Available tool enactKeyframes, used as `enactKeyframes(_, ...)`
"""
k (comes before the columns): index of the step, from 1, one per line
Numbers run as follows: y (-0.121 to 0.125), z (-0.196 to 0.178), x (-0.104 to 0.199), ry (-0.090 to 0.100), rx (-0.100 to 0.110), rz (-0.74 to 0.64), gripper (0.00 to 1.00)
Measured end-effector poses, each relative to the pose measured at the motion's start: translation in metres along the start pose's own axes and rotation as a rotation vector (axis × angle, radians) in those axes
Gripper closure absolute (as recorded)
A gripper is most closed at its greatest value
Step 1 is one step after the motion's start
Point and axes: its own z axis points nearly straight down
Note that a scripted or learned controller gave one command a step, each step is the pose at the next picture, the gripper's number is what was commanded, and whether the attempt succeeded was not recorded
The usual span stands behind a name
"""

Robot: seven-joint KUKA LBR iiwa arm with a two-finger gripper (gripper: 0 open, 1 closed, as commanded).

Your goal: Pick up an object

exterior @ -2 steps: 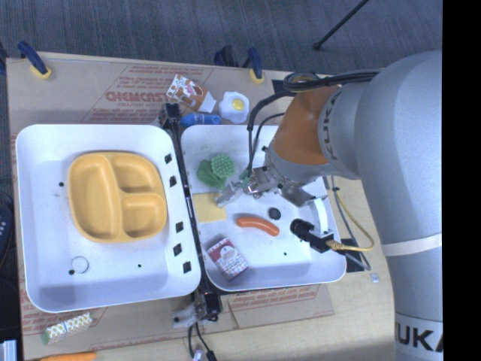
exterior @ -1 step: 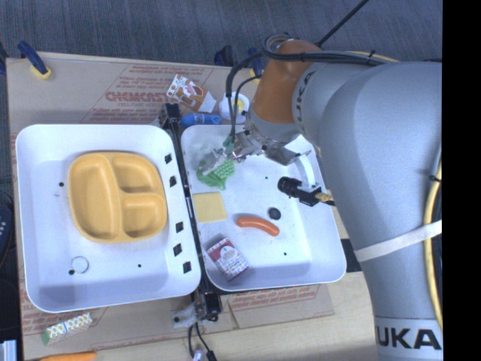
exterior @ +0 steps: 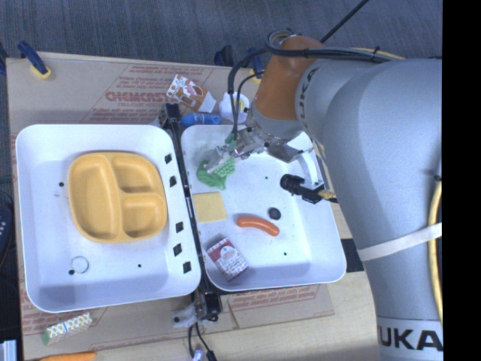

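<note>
On the counter (exterior: 113, 89), two white bins. The left bin (exterior: 37, 201) holds one yellow divided tray (exterior: 116, 195). In the right bin (exterior: 319, 254), the tool (exterior: 225, 155), grip state unclear, touches one green item (exterior: 214, 173); one orange sausage (exterior: 258, 225) lies lengthwise left-right.

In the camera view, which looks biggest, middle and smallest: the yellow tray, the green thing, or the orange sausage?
Largest to smallest as they look in the camera view:
1. Yellow tray, by far the biggest.
2. Green thing, partly hidden under the end effector.
3. Orange sausage, thin and a little smaller, so nearly a tie with the green thing.
</note>
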Motion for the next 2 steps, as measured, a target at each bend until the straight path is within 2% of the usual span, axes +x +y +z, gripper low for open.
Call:
enactKeyframes(1, -0.069, 0.011, 0.033, 0.001, 0.001, -0.001, 1.0)
enactKeyframes(2, -0.037, -0.145, 0.056, -0.003, -0.003, -0.159, 1.0)
